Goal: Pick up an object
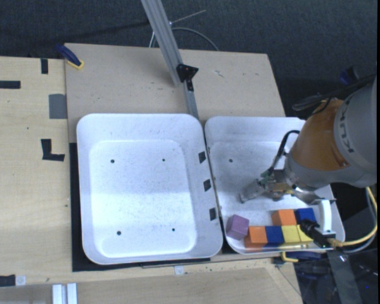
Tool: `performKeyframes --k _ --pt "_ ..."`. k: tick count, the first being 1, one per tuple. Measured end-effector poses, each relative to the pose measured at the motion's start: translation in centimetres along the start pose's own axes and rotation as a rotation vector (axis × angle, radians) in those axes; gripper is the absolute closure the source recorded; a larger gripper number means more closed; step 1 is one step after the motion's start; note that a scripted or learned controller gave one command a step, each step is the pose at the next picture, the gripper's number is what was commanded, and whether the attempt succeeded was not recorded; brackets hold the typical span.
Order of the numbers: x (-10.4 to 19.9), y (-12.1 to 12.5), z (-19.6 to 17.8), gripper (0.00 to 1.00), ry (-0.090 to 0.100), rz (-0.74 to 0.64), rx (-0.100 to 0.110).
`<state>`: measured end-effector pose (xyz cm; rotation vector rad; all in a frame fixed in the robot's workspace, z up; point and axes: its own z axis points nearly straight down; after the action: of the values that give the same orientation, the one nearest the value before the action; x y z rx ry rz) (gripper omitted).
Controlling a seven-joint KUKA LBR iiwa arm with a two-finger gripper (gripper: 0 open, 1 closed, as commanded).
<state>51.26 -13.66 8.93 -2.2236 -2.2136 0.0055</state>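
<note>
The right bin (247, 138) holds several small blocks along its near edge: a purple block (238, 225), an orange block (258, 234), a blue block (274, 234), a yellow block (292, 234), a second orange block (284, 218) and a second blue block (305, 215). My gripper (248, 195) hangs low over the middle of this bin, pointing left, a little above and behind the blocks. Nothing shows between its fingers. The grey arm with its orange band (316, 141) covers the bin's right side.
The left bin (142, 185) lies beside the right one, with small black clips (206, 183) on the shared rim. A metal pole (164, 33) slants up from the back of the bins. A cable (361, 233) loops at the right near the bench edge.
</note>
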Motion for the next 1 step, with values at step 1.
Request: performKeyframes --k 1 --pt "4.83 1.41 -0.21 0.0 0.003 -0.01 -0.003"
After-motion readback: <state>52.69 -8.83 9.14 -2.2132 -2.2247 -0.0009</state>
